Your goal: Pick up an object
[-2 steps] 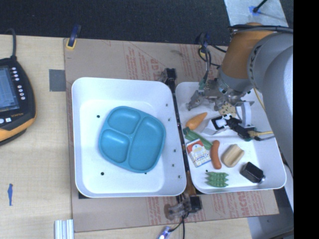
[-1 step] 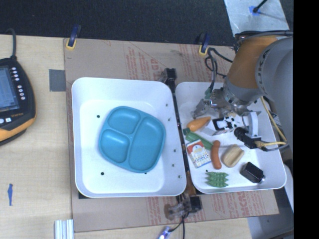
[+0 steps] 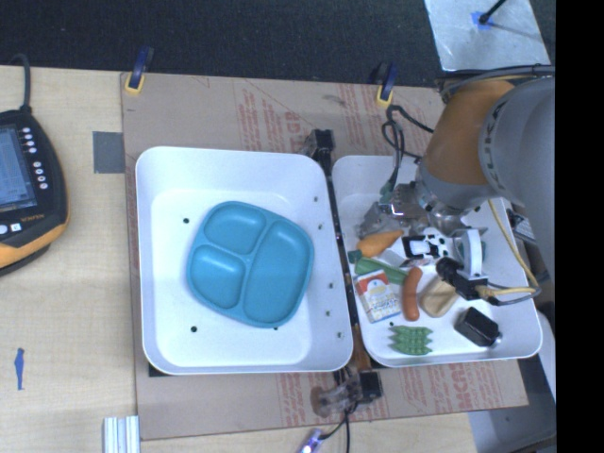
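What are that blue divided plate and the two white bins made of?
Blue divided plate: likely moulded plastic, with an even colour, a soft sheen and rounded compartments. White bins: probably thin glossy plastic, with smooth rounded rims and corners; that look could also be coated metal.

Arm (image 3: 477, 149) over right bin (image 3: 528, 347) (toys inside).

Even overhead light is cast; the white bins (image 3: 236, 347) are nearly overexposed, the floor is left dark, and slight softness is seen throughout.
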Motion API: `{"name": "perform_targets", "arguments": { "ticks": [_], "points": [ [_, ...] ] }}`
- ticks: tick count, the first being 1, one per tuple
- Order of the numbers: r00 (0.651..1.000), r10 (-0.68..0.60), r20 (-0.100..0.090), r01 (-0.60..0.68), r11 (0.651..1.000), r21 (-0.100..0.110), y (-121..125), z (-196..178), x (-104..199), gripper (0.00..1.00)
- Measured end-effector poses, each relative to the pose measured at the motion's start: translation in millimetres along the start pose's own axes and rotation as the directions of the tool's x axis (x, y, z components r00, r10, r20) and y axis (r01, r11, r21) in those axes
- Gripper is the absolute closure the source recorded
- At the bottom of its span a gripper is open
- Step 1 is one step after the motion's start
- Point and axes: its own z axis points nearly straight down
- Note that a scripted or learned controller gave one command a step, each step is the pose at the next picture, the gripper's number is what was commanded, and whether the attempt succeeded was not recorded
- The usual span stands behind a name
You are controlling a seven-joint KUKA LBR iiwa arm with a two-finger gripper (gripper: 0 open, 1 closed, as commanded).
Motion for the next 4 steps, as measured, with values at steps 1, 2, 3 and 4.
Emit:
{"name": "perform_targets", "arguments": {
  "ticks": [1, 2, 3, 4],
  "points": [
    [1.000, 0.000, -0.001, 0.000, 1.000, -0.003, 53, -1, -20, 0.00],
    [1.000, 0.000, 0.000, 0.000, 1.000, -0.001, -6, 0, -9, 0.00],
    [1.000, 0.001, -0.001, -0.001, 1.000, -0.003, 53, -1, -54, 0.00],
    [1.000, 0.002, 0.001, -0.002, 1.000, -0.006, 27, -95, -120, 0.00]
  ]
}}
